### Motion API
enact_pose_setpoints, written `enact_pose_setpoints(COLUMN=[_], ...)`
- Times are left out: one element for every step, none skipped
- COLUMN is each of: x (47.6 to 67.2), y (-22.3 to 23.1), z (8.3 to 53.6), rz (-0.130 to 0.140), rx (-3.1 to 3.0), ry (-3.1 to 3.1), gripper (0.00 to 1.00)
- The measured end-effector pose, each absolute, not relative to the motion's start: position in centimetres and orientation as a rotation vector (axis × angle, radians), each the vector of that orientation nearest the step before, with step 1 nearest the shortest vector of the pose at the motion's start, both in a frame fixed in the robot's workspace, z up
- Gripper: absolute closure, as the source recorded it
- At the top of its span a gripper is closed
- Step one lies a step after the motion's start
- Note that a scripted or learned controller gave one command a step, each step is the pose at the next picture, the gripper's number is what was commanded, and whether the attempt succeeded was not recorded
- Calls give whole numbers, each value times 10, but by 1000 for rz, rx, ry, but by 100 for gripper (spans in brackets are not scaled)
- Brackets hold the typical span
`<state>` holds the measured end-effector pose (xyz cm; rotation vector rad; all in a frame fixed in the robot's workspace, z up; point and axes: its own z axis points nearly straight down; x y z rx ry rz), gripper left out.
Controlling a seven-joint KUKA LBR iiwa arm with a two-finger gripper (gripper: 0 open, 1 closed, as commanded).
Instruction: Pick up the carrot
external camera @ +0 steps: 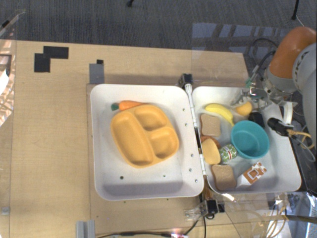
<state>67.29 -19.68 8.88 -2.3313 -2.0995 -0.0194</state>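
Note:
The carrot [130, 104], orange with a green top, lies in the left bin [104, 182]. It rests against the far left edge of a yellow divided plate [143, 135]. My gripper [255, 93] hangs over the far right corner of the right bin [287, 177], well to the right of the carrot. The wrist and cables hide its tip, and a small yellow-orange piece [243, 108] lies just below it.
The right bin holds a banana [219, 112], a teal bowl [249, 139], bread slices [211, 126], a small round green-and-white item [228, 153] and a printed packet [255, 172]. A black ridge [194, 125] divides the bins.

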Motion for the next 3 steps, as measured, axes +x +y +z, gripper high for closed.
enact_pose_setpoints(x=[671, 657, 658], y=[-197, -178, -200], z=[89, 88, 90], rz=[-23, -8, -9], rx=[-2417, -2320, -2104], ry=[-2008, -2129, -2343], gripper=[0, 0, 0])
